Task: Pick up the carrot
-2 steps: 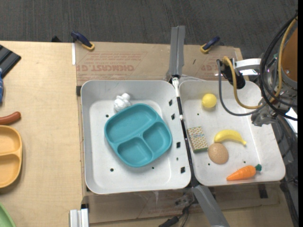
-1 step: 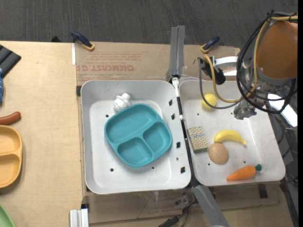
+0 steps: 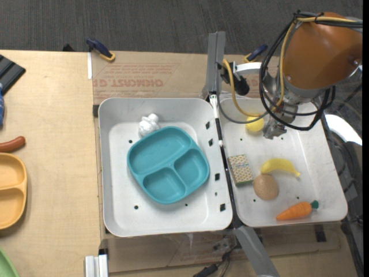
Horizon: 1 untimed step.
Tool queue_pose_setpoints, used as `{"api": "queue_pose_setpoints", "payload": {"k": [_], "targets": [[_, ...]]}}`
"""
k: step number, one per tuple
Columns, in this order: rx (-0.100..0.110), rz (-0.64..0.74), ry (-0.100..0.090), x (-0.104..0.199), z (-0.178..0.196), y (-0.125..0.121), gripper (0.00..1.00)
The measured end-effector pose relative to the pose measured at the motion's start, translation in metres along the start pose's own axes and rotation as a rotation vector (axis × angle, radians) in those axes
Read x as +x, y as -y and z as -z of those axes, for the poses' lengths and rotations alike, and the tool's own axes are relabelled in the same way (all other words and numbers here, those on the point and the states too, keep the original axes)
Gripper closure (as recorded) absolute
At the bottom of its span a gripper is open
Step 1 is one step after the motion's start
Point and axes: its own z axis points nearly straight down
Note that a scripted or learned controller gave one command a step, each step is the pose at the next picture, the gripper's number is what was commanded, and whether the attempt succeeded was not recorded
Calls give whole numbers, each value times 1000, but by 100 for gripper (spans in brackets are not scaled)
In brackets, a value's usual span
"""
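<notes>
The carrot (image 3: 294, 210) is seen as a short orange cone with a small green tip at its right end, lying nearly flat along the near edge of the right bin (image 3: 331, 154). Mirrored red lettering is noted on the cardboard sheet (image 3: 147, 77) behind the left bin (image 3: 109, 154); it cannot be read with confidence. A small patterned box (image 3: 240, 169) is placed near the right bin's left wall, its print too small to read. The gripper (image 3: 274, 128) is found at the far part of the right bin, under the orange band and a loop of black cables, just beside a yellow object (image 3: 255, 125). How far the gripper is open cannot be told, and nothing is seen held in it. The carrot lies well apart from the gripper, toward the near side, with a banana (image 3: 280, 167) and a tan egg-shaped object (image 3: 266, 187) between them.
</notes>
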Motion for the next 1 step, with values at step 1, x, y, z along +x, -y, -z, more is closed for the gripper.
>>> {"api": "queue_pose_setpoints", "payload": {"k": [1], "targets": [[1, 31, -7, 40, 106, -45, 100]]}}
